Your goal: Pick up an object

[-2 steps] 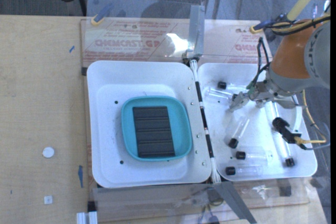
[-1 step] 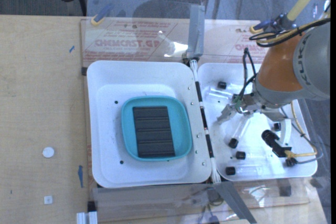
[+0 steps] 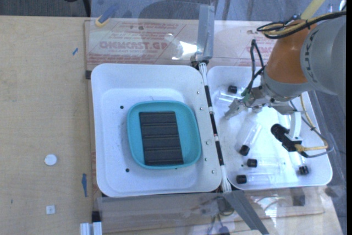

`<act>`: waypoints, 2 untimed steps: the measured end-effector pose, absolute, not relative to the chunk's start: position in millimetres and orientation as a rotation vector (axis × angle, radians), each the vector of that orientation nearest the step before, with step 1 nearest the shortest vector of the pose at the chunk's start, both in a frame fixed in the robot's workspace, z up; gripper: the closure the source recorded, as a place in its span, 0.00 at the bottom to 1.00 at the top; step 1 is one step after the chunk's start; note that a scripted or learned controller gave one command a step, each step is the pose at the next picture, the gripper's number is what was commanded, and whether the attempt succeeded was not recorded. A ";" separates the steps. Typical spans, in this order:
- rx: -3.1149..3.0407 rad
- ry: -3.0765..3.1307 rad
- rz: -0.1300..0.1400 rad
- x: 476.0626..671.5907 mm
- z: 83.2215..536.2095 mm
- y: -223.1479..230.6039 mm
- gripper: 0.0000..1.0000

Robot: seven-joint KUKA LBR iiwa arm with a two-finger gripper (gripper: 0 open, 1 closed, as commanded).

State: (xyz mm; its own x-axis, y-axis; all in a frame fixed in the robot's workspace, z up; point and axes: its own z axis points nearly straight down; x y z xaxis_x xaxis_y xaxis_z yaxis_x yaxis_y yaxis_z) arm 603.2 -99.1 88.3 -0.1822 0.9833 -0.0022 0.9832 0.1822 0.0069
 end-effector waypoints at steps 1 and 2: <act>2.043 2.381 0.005 536.9 88.1 -110.8 0.00; 2.027 2.394 0.008 481.6 88.3 -103.4 0.00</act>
State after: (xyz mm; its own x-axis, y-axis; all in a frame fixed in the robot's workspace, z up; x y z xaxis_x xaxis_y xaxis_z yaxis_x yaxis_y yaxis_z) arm 481.6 -103.4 88.3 -0.1650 0.9863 -0.0001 0.9863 0.1650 0.0071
